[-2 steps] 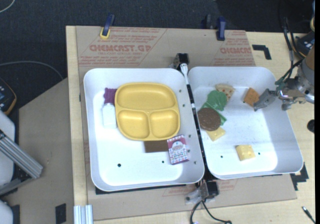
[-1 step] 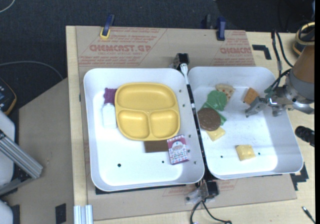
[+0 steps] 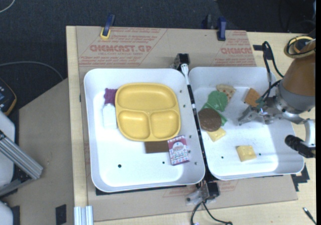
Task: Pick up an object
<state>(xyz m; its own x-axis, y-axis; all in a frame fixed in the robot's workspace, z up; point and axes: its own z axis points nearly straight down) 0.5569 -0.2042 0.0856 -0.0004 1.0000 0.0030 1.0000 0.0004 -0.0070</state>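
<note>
food pieces for picking, all lying loose in the right bin [image 3: 281, 169]: green leafy piece [image 3: 217, 101] beside a brown round patty [image 3: 209, 118], pale yellow wedge [image 3: 216, 135] just below the patty, yellow cube [image 3: 246, 153] nearer the front wall, tan cracker [image 3: 225, 90] near the back, orange-brown chunk [image 3: 252, 97] close to the arm.

camera view: gripper [image 3: 247, 117] low over the right bin's middle, just beside the orange-brown chunk and right of the green leafy piece, apart from the yellow cube. nothing visible between the tips; width of the opening too small and blurred to tell. left bin [image 3: 100, 169] carrying a yellow divided tray [image 3: 148, 111], a small printed carton [image 3: 178, 150], a purple item [image 3: 110, 94].

judged progress: early; reach into the bin done, grasp and lift not yet done, no piece off the floor.
</note>
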